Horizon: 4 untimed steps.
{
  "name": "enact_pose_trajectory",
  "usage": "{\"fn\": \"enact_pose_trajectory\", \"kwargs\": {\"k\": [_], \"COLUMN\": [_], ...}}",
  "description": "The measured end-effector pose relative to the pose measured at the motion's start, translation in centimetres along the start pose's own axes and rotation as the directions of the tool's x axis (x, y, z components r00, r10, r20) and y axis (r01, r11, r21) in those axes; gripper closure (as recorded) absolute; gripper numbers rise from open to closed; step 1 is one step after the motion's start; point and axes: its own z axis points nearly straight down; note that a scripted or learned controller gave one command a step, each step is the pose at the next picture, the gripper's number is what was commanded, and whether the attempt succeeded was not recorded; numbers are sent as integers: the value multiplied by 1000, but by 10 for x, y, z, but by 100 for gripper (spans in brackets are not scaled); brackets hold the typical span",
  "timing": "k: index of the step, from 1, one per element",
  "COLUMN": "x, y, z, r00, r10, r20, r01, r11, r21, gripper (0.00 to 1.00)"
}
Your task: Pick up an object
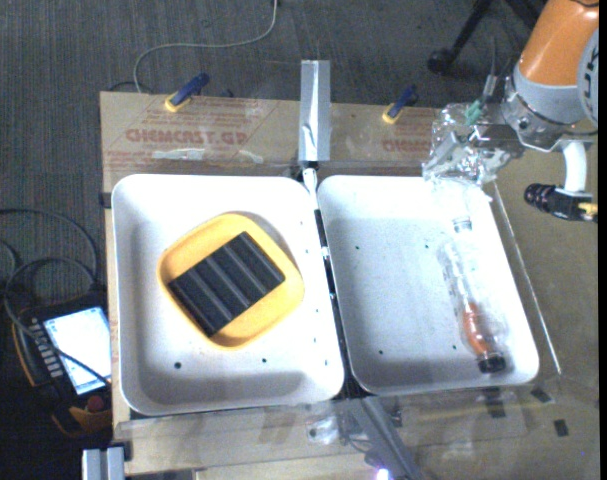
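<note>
- Claw point(461, 148) sits at the far right corner of the right bin point(383, 268), high over its rim, wrapped in crinkly clear/silver stuff; can't tell its state, too much glare and clutter there.
- Nothing seen held in it.
- Nearest thing to pick: clear pen-like tube point(470, 303) with an orange inner section and a black cap, lying flat in the right bin near the right wall.
- Tube lies from the claw toward the near edge of the bin, almost straight down in the camera view, slightly right.
- Tube's long axis runs far-to-near, roughly parallel to the bin's right wall; black cap at the near end, close to the near right corner.
- Judgement: claw needs to travel toward the near side and drop, closing across the tube's short width.
- Other candidate: yellow tray with black ribbed insert point(232, 277), in the left bin point(143, 368), turned diagonal, well apart from the claw, across the divider.
- Counts: one arm, one claw, two bins, one tube, one yellow tray.
- Bench point(183, 133) behind the bins carries two blue-yellow clamps point(186, 91).
</note>
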Motion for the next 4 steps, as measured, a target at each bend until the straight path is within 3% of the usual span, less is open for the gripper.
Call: {"fn": "enact_pose_trajectory", "kwargs": {"k": [1,2,3,4], "x": [-17,-30,-8,-41], "y": [-48,-98,-97,-26], "z": [147,153,158,167], "r00": [995,949,759,797], "r10": [-102,-314,-651,-604], "r20": [3,10,7,9], "r01": [102,315,651,604], "r11": [995,948,759,797], "r21": [-18,-47,-9,-11], "gripper": [0,0,0,0]}}
